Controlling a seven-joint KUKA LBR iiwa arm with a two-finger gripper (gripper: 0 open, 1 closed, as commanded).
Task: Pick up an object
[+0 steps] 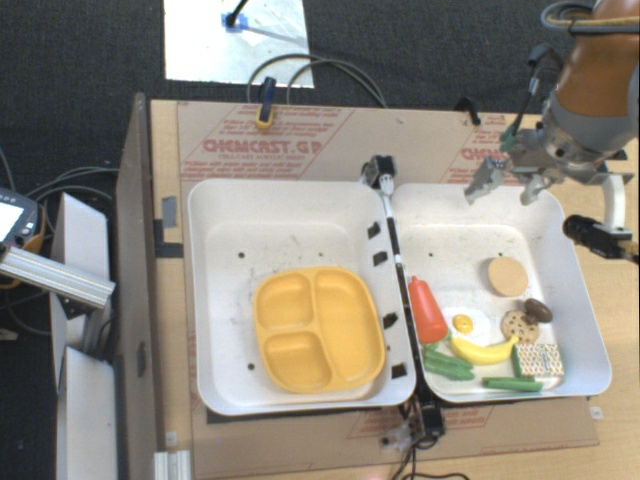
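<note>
Below the gripper [507, 182], seemingly apart: toy food [487, 336].

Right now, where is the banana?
The banana lies in the right bin, near its front edge, between the fried egg and the green beans.

Right bin's [560, 258] far half lies open; toys [480, 343] crowd its near edge

The right bin [585, 363] holds a cluster of toy foods at its near end. A red-orange carrot [427, 308] lies along the left wall, green beans [447, 364] below it. A fried egg [463, 323], banana [484, 349], chocolate-chip cookie [518, 324], brown piece [537, 310] and patterned block [538, 360] lie close together; a tan round disc [507, 276] sits apart, farther back.
</note>
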